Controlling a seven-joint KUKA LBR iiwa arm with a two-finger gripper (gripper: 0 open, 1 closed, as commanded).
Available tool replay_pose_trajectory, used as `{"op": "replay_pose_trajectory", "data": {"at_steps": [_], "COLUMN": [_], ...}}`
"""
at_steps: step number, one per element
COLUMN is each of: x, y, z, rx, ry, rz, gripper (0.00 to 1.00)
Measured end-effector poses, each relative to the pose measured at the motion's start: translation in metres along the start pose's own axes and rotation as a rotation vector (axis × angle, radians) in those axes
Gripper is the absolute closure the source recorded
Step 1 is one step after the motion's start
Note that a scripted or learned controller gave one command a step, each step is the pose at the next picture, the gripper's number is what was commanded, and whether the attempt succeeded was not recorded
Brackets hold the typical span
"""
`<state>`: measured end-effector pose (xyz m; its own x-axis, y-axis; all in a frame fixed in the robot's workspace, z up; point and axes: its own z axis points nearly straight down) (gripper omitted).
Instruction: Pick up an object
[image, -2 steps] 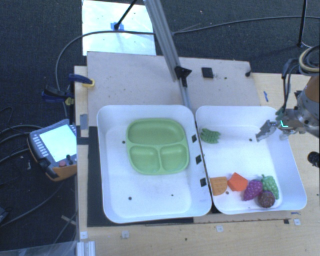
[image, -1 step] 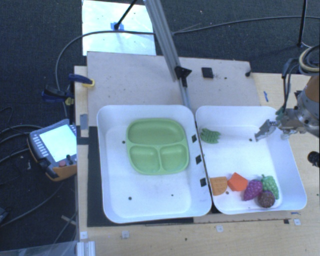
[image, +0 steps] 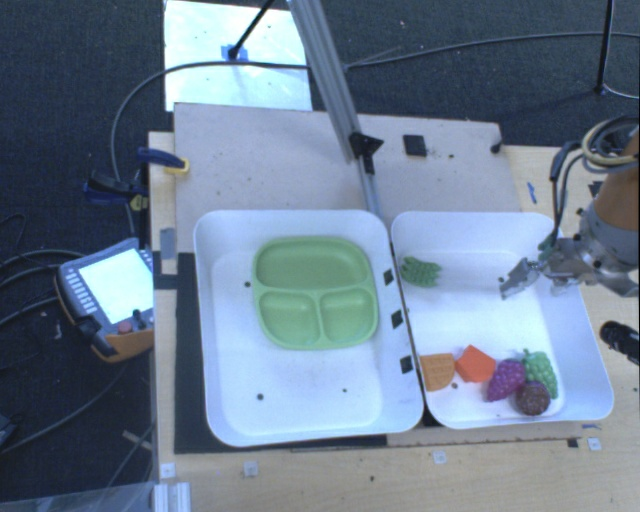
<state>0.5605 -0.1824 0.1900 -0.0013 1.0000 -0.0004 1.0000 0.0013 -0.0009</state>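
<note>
1. Camera view showed the gripper (image: 515, 280) at the end of the grey arm reaching in from the right, hanging over the upper right part of the right bin (image: 470, 228). Its fingers pointed toward nine o'clock. Whether they were spread or closed I could not tell — the tips were too small and blurred. Nothing showed between them.

2. Nearest candidates lay at about six o'clock from the gripper, in the bin's lower right corner: a purple grape bunch (image: 506, 378), a green grape bunch (image: 541, 370) just beside it, and a dark round fruit (image: 532, 399) touching both from below. They sat as one tight cluster.

3. At about seven o'clock from the gripper lay an orange block (image: 476, 364), its long axis tilted roughly ten-to-four, and just beyond it, toward the bins' shared wall, a tan piece (image: 437, 371). These two were close together but less crowded than the fruit.

4. At nine o'clock, well apart from the gripper and alone near the left wall of the same bin, lay a small green leafy piece (image: 421, 271), its long axis running nine-to-three — in line with the way the fingers pointed.

5. Judgement: the lone green piece looked the cleanest pick, needing a straight travel toward nine o'clock and a descent; the cluster was nearer but risked a grasp fouled by neighbours.

6. Farther out, the left bin (image: 300, 420) held a green divided plate (image: 317, 292).
</note>
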Motion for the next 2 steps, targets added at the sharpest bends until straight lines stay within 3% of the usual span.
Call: {"op": "replay_pose_trajectory", "data": {"at_steps": [2], "x": [-0.008], "y": [-0.005], "z": [0.100], "rx": [0.001], "ry": [0.001], "rz": [0.000], "gripper": [0.00]}}
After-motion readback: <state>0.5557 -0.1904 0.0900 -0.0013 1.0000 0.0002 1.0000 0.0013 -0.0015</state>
